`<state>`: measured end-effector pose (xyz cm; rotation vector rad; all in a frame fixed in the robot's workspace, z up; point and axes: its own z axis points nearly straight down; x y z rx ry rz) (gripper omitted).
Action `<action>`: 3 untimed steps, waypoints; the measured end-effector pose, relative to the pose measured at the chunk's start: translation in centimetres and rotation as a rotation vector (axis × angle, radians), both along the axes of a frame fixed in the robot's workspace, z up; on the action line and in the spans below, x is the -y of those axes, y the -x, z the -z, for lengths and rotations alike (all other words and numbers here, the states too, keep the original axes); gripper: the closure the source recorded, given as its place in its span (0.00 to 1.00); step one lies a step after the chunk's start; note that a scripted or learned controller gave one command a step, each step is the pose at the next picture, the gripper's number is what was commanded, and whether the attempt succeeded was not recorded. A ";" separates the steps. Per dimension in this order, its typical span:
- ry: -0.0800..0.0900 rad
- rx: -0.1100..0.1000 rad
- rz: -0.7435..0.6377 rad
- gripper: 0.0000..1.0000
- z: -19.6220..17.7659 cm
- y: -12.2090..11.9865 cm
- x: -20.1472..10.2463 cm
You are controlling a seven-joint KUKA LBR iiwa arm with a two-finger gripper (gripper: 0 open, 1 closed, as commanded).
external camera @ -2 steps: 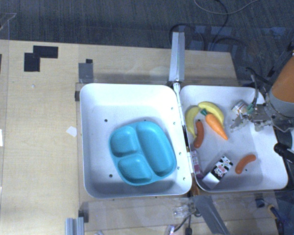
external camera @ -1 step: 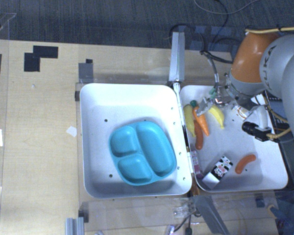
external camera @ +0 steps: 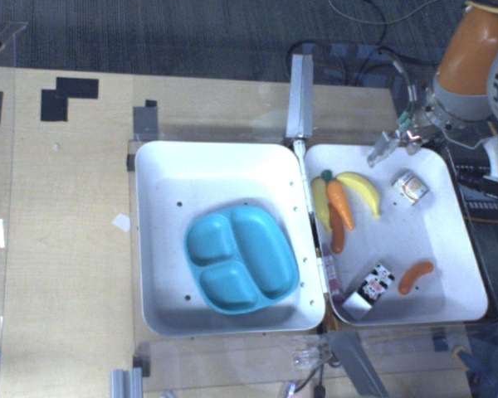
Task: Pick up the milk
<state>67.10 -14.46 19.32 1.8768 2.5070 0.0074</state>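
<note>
While the arm (external camera: 481, 52) leans in from the far right, its gripper (external camera: 390, 146) hovers over the far edge of the right bin (external camera: 448, 247), fingers spread and holding nothing. The milk (external camera: 373, 287) — a small cow-patterned carton — lies near the bin's near-left corner, well apart from the gripper. A banana (external camera: 361, 191), carrot (external camera: 339, 204), sausage (external camera: 415, 277) and small can (external camera: 411, 187) share that bin; the left bin (external camera: 162, 222) holds a blue divided plate (external camera: 241, 258).

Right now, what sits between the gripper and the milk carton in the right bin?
In the camera view, the small silver can lies close to the line from the gripper to the milk carton; otherwise the stretch is bare white bin floor.
</note>
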 end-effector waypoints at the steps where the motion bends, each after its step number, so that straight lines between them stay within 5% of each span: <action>1: 0.006 0.000 -0.452 0.00 -14.6 0.1 3.3; 2: 0.002 -0.004 -0.350 0.00 -6.0 4.6 3.2; 3: 0.003 -0.005 -0.463 0.00 4.6 12.7 6.1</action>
